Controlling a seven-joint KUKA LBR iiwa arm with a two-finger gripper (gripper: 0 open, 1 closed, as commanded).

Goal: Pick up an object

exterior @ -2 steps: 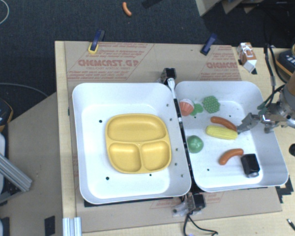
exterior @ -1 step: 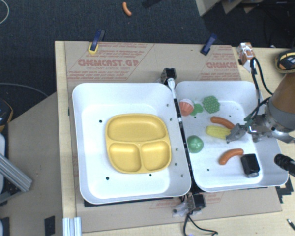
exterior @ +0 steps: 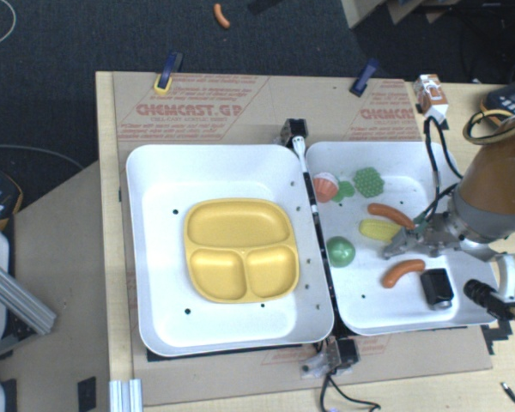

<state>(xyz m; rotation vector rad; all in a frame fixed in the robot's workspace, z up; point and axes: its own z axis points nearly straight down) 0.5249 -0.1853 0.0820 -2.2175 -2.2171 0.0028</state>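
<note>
Arm's gripper (exterior: 405, 240) sits low in the right bin (exterior: 360, 312), beside the yellow piece (exterior: 377, 228) and between two sausages (exterior: 389, 214) (exterior: 402, 273). Jaws' state cannot be told; apparently nothing held. Yellow tray (exterior: 240, 249) occupies the left bin (exterior: 154, 230).

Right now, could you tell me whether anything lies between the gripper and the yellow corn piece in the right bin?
Nothing visible does. The gripper hangs just right of the yellow corn piece; the orange sausages lie above and below it.
</note>
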